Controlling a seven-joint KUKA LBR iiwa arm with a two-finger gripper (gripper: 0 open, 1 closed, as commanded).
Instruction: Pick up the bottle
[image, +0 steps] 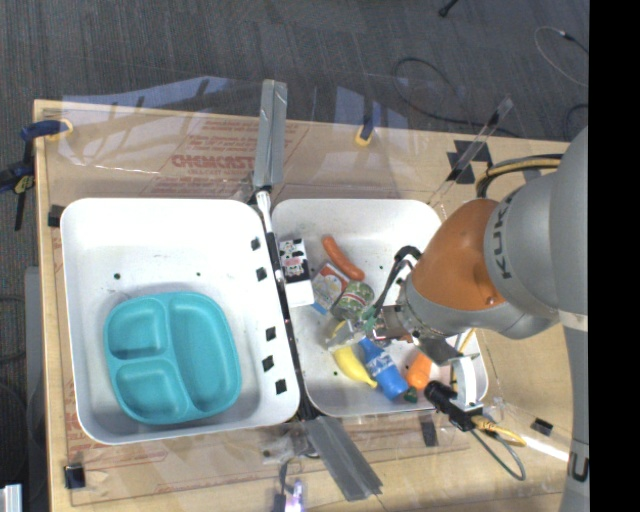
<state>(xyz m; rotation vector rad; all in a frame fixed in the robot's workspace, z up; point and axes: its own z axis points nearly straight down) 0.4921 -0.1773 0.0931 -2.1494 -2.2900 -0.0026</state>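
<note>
Left white bin (80, 300) sits on the tabletop (150, 150) and holds a teal divided plate (172, 356) with three compartments, lying flat toward the bin's lower left. A row of small black clips (272, 330) runs down the divider between the two bins.

Right white bin (300, 225) holds the clutter. Upper middle: an orange-red sausage-shaped toy (342, 259), tilted. Just below it, a clear crumpled wrapper (327, 290) touching a green-and-white can-like item (352, 299). Lower down, a yellow banana (352, 366) lies beside the blue bottle (380, 365); the bottle lies on its side, slanted, in the lower part of this bin, its lower end near an orange object (419, 370) (too small to identify).

The tool (392, 325) hangs low over the bin, just above the bottle's upper end, close to the can. Whether it is spread or pressed together, cannot tell (wrist blocks it). The grey arm (540, 260) with its orange band (460, 265) enters from the right.
</note>
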